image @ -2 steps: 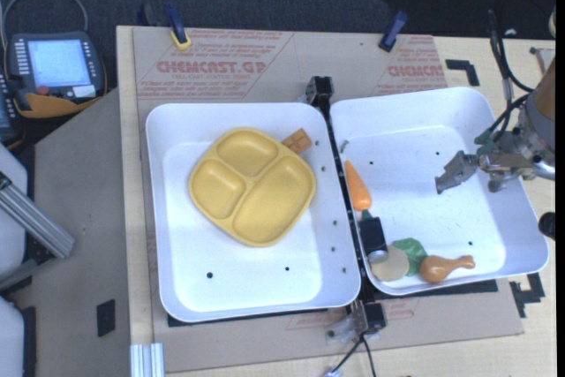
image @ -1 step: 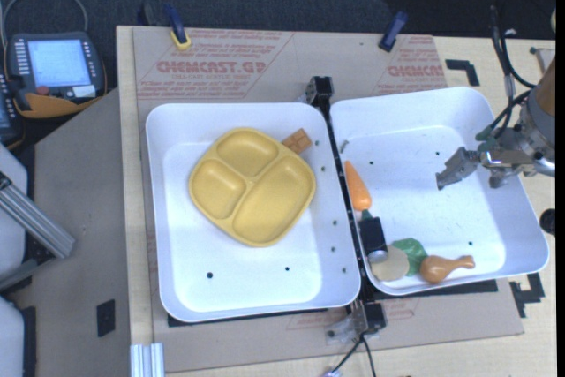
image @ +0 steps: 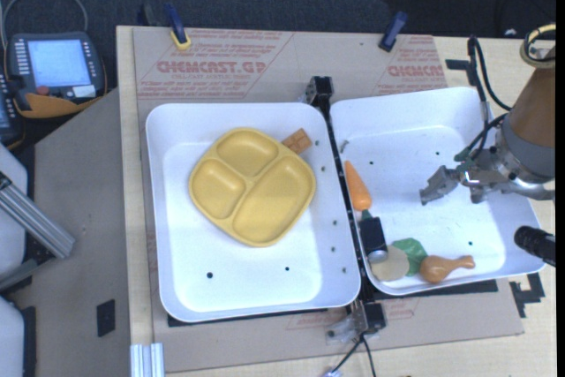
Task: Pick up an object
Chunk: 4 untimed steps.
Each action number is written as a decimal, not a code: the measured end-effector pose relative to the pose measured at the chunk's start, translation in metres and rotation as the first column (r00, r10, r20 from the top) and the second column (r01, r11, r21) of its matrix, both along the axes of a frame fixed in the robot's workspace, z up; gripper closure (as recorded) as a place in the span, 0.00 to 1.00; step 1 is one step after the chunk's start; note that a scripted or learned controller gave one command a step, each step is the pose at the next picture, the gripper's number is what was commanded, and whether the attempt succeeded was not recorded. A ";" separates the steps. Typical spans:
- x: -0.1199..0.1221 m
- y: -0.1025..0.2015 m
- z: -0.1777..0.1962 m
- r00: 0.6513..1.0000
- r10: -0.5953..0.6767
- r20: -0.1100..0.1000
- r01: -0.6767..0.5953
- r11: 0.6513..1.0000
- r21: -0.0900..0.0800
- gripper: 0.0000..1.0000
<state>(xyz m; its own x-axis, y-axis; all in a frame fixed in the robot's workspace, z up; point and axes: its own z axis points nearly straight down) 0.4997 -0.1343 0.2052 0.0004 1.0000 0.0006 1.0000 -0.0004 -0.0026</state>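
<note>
At the frame's right, over the right bin [image: 415,115], the gripper [image: 439,186] hangs with nothing visibly held, the carrot [image: 357,185] lying leftward, its long axis near-vertical.

Carrot [image: 357,186], drumstick [image: 446,265], green pc [image: 411,250] along rt bin's left/front edge.

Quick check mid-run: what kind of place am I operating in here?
Likely a robotics lab bench: two white bins on a protective board, toy food like a carrot, and a teach pendant alongside.

Yellow plate [image: 252,186] hides most of wooden block [image: 297,139].
</note>
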 end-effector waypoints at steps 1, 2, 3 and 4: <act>-0.005 0.008 -0.047 1.000 0.000 -0.004 0.000 1.000 0.002 0.00; -0.013 0.012 -0.093 1.000 -0.001 -0.004 0.001 1.000 0.002 0.00; -0.011 0.011 -0.080 1.000 -0.001 0.003 0.001 1.000 -0.001 1.00; -0.016 0.005 -0.035 1.000 -0.001 0.007 0.001 1.000 -0.003 1.00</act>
<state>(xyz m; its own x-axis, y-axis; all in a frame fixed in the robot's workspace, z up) 0.4838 -0.1290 0.1701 0.0010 1.0000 -0.0020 1.0000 -0.0009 0.0040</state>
